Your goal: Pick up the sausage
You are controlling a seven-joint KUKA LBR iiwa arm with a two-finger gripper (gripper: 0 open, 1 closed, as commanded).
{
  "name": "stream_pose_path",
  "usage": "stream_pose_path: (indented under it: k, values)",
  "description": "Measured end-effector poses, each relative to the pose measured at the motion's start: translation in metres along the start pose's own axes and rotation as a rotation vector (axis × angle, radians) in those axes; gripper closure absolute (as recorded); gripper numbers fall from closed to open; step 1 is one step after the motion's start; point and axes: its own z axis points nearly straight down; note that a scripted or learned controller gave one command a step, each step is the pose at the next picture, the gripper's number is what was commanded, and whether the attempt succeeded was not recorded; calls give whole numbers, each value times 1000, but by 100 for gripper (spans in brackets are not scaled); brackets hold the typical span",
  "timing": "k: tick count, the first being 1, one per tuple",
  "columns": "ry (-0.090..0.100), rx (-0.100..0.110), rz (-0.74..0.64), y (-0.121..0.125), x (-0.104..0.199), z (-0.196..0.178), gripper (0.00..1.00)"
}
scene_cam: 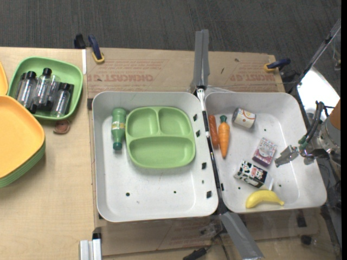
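The sausage (213,132) lies just left of the carrot (223,137). The claw (290,156) hangs well right of that carrot, spread and holding nothing.

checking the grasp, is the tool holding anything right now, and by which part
Nothing is held: the tool hangs over the right bin, apart from the sausage.

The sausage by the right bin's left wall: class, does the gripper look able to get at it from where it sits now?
Probably yes, though awkwardly. The sausage lies against the bin wall with the carrot right beside it, crowding finger room. The gripper sits across the bin; nothing stands above the sausage.
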Motion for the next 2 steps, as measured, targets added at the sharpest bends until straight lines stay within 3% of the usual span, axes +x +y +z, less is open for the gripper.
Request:
stream_pose_path:
  k: [1,2]
  values:
    - [-1,-1,-62,60,-3,22,0]
    - [0,0,-132,31,12,72,0]
